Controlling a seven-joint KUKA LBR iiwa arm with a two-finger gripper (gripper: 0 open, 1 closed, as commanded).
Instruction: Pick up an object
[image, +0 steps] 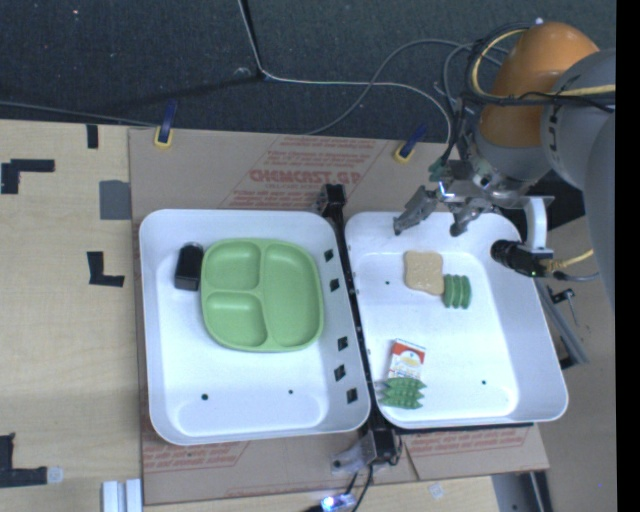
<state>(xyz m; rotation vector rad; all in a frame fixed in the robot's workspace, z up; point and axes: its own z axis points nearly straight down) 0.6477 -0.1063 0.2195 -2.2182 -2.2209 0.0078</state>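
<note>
My gripper (436, 219) hovers over the far edge of the right bin (520, 330), its two fingers spread open with nothing between them. Just below it in that bin lies a tan slice of toast (423, 270), with a green ribbed piece (457, 291) touching its right side. Nearer the front of the same bin sit a small red-and-white packet (405, 357) and a dark green leafy piece (403, 392). The left bin (170, 330) holds a light green divided plate (262, 294) and a small black block (188, 266) at the plate's left.
A black clamp strip (343, 300) runs along the seam between the two bins. Cables (330, 70) trail across the dark surface behind the bench. The arm's orange band (530, 80) and grey body stand at the upper right.
</note>
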